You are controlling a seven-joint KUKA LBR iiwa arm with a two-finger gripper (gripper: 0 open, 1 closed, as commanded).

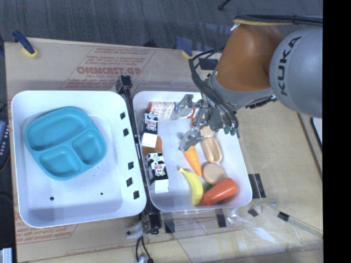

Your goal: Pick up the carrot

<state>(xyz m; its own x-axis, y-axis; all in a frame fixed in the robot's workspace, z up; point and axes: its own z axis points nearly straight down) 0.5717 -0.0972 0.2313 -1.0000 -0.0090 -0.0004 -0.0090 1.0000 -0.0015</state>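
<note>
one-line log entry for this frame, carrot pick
phase: approach | gripper: open, above carrot, not holding | carrot: right bin, between banana and bread roll

Orange carrot point(192, 160), yellow banana point(193, 186), blue tray point(63, 142).

Two bins sit side by side on the bench. The left bin point(22, 163) holds a divided tray point(64, 141). In the right bin point(244, 171), cartons point(153, 147) line the left wall, the carrot point(192, 160) lies mid-bin beside a banana point(192, 185), and the gripper point(186, 122) hangs just behind the carrot.
</note>
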